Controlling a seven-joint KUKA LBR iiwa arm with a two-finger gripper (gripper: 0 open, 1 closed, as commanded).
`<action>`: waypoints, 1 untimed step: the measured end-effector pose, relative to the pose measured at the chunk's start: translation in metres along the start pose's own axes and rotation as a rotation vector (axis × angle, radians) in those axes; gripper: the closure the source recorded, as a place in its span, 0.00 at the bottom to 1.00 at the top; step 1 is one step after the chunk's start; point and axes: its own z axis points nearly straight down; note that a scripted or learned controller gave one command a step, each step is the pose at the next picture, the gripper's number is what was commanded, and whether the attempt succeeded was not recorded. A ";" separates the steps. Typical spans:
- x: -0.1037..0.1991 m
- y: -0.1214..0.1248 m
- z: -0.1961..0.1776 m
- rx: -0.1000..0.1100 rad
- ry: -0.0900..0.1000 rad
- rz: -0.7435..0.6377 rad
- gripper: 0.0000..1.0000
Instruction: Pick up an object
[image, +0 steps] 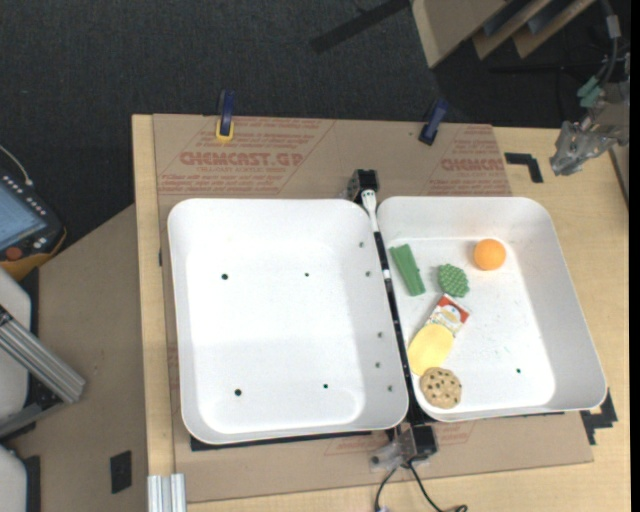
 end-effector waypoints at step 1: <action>0.003 -0.061 -0.056 -0.010 -0.003 0.004 1.00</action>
